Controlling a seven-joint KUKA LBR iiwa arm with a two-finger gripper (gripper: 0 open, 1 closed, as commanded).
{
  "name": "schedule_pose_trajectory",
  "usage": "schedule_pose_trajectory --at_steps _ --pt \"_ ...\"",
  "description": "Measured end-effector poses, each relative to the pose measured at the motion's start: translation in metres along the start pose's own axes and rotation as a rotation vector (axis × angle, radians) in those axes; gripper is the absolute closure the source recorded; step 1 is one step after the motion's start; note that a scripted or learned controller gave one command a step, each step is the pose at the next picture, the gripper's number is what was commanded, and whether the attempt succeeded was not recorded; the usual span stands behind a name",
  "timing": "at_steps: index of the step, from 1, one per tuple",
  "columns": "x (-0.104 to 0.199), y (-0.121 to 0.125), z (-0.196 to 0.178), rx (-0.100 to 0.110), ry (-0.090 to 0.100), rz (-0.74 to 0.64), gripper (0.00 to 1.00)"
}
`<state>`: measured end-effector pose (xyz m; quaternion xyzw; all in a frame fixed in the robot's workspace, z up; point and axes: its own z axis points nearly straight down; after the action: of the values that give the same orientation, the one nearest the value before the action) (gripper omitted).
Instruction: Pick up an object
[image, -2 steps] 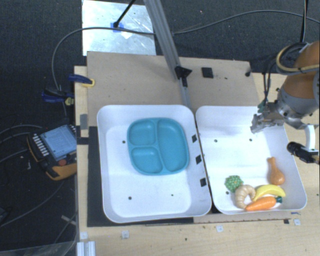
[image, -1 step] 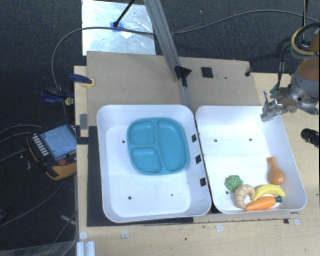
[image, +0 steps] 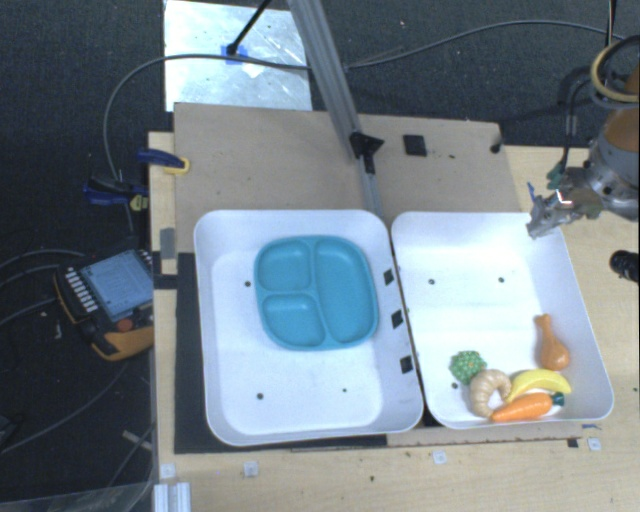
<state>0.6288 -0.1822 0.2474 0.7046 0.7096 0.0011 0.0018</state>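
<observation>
- My gripper (image: 545, 215) is hovering over the far right corner of the right bin (image: 480, 290), with the grey arm (image: 615, 165) reaching in from the right edge.
- The jaws are too small and blurred at this angle; I cannot tell whether they are spread or pressed together, and nothing is visibly sitting between them.
- The candidate objects are lying clustered in the near right corner of the right bin, well apart from my gripper.
- A brown drumstick-shaped piece (image: 551, 346) is lying nearest the bin's right wall.
- A yellow banana (image: 541, 381) is resting just below it, touching an orange carrot (image: 522, 407) at the bin's near wall.
- A beige curved piece (image: 487, 388), possibly a shrimp, is lying just left of the banana.
- A green broccoli-like piece (image: 466, 365) is sitting just beside the beige piece, on its upper left.
- The left bin (image: 300, 400) is holding a blue divided plate (image: 316, 291) with three compartments, lying flat in the far half.
</observation>
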Motion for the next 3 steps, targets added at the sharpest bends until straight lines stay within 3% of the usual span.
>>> schedule_pose_trajectory --at_steps 3 --pt "0.143 -0.059 -0.013 0.004 0.002 0.0 1.0"
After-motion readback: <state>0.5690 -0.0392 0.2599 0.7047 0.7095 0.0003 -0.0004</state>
